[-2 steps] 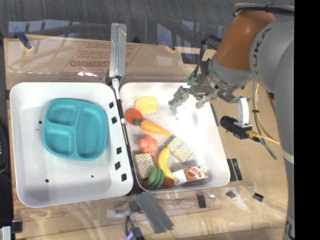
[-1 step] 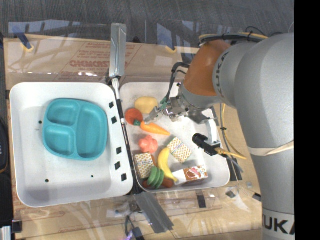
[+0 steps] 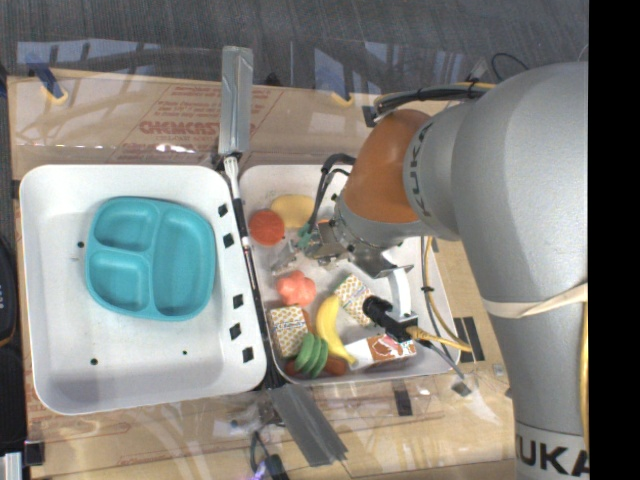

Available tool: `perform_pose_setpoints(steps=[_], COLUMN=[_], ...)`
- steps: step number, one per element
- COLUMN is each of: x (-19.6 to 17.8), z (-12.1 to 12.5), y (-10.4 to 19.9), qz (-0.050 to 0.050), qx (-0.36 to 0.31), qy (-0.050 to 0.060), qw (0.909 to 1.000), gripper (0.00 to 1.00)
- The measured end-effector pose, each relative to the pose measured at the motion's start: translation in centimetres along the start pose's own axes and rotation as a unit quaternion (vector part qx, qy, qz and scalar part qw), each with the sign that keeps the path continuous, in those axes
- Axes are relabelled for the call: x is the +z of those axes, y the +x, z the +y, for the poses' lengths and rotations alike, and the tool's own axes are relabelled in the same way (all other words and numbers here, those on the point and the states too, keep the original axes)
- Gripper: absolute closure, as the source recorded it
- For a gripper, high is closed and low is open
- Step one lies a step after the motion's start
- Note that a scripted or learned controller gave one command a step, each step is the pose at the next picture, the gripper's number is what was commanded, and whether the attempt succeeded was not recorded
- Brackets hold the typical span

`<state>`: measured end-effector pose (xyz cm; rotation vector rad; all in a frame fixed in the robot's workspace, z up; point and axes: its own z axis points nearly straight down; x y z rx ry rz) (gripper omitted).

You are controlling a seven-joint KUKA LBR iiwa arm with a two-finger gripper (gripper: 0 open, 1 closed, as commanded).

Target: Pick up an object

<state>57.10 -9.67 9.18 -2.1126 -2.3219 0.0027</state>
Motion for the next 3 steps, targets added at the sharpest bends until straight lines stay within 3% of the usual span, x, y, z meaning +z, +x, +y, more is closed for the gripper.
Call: perform_pose_setpoints(steps=[1, 2, 3], x=[0.1, -1.1, -13.8], z=[-8.0, -7.8, -0.6], y=[-2.3, -2.2, 2.9], qz=[0.000, -0.001, 0.000], qx=[-0.037, -0.040, -0.018], qy=[0.000, -0.003, -0.002], qw=[0.9993, 0.9992, 0.9998], gripper=[0.00, 1.00, 1.00])
